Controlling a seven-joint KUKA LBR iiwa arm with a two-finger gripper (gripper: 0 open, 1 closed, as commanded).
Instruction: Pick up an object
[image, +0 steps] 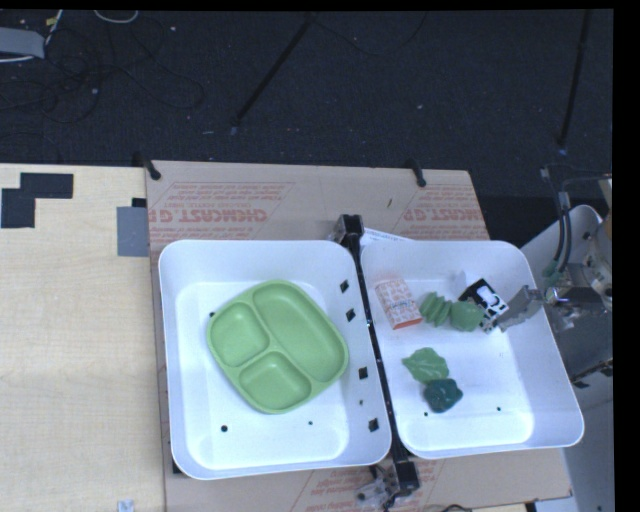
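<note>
We see two shallow white bins side by side on the desk, over a sheet of brown cardboard (300, 205) with red print. The right bin (540, 425) carries the loose things that could be picked. A green ridged piece (450, 312), lumpy and segmented like a caterpillar, lies in the middle of the bin's far half, running toward the right wall. Touching its right end is a small black object with white marks (484, 297), tilted, near the bin's right wall. Just left of the ridged piece, close to the divider between the bins, lies a small flat card or packet in orange and white (398, 302). Nearer the front, a light green leaf-like piece (425, 362) sits about mid-bin, and a darker teal lump (442, 395) touches it on the front side. The left bin (190, 420) holds a light green divided plate (277, 345) with three compartments, turned at an angle and filling much of the bin's middle. The tool (512, 311) reaches in over the right bin's right wall, its grey tip low and just beside the black object; we cannot tell whether the two touch, and we cannot tell how the tool stands or whether it has hold of anything. The arm (580, 285) comes in from the desk's right edge, only its grey end parts and cables visible, stretched roughly level toward the bin.
</note>
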